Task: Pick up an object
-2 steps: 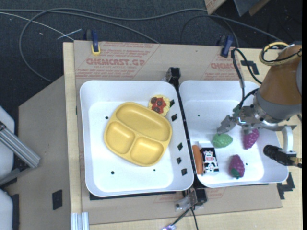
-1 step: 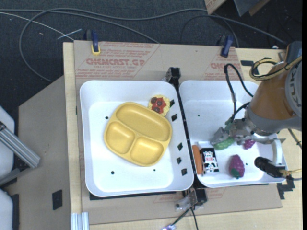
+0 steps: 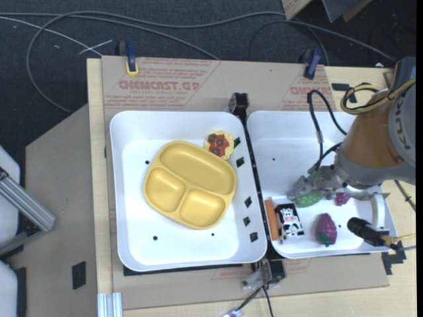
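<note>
On the desk stand two white bins. The gripper hangs low in the right bin, directly over a green object, perhaps touching it. I cannot tell whether the gripper is open or closed. Near it lie a small pink piece, a purple fruit, a little box with a cow picture and an orange stick beside the bin wall. The left bin holds a yellow plate with a small red and yellow toy at its edge.

Grey, orange-banded arm from the right, pincer low.
</note>
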Controlling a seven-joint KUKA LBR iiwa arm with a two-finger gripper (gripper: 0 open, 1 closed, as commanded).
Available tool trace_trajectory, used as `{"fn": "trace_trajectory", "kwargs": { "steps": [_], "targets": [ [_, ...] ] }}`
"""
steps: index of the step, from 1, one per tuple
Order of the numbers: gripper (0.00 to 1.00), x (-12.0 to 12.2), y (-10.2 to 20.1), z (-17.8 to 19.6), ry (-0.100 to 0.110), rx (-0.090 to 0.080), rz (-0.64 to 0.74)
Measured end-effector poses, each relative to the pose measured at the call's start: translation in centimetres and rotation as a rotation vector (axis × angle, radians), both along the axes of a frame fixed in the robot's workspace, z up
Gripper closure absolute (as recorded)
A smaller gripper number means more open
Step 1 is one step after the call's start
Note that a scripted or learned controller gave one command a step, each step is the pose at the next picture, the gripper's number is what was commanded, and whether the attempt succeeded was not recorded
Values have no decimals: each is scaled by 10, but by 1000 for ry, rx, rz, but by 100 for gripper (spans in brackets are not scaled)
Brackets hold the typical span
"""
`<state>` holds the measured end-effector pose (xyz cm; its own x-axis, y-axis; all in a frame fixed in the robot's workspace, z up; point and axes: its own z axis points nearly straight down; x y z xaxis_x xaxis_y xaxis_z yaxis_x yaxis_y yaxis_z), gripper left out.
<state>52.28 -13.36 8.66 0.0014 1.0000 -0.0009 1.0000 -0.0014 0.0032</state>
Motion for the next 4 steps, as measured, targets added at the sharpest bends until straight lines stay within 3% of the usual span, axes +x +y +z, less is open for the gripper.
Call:
{"fn": "trace_trajectory", "kwargs": {
  "steps": [1, 4],
  "targets": [
    [100, 0, 1, 10, -1, 1, 1],
    [100, 13, 16, 170, -2, 0, 4]
  ]
}}
